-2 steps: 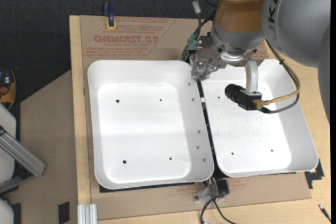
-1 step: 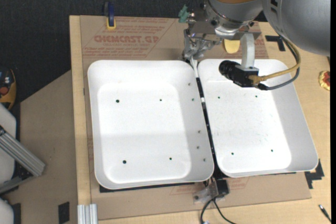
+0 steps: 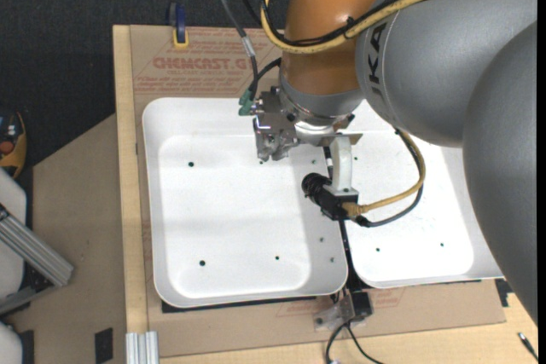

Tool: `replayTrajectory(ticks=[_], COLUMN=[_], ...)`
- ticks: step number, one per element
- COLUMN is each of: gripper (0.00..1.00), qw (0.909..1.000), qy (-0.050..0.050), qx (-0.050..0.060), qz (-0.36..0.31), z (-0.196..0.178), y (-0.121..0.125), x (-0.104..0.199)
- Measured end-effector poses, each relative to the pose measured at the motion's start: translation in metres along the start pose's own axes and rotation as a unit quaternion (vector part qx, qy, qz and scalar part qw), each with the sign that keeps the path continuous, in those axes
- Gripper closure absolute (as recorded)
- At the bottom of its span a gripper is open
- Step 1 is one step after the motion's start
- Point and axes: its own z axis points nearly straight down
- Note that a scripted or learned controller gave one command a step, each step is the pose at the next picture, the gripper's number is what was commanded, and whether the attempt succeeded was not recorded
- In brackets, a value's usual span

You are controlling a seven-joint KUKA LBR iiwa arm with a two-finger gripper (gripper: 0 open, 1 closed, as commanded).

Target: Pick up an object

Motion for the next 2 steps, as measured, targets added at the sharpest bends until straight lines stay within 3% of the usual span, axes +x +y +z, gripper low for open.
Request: replayTrajectory(ticks=[1,2], gripper=[1.0,1.0], qw=[0.9999,1.0], qy=[0.001,0.001], qx=[-0.013,-0.007], qz=[0.001,0.0], z=[-0.089,0.003], y=[0.059,0.117], x=[0.016,0.074])
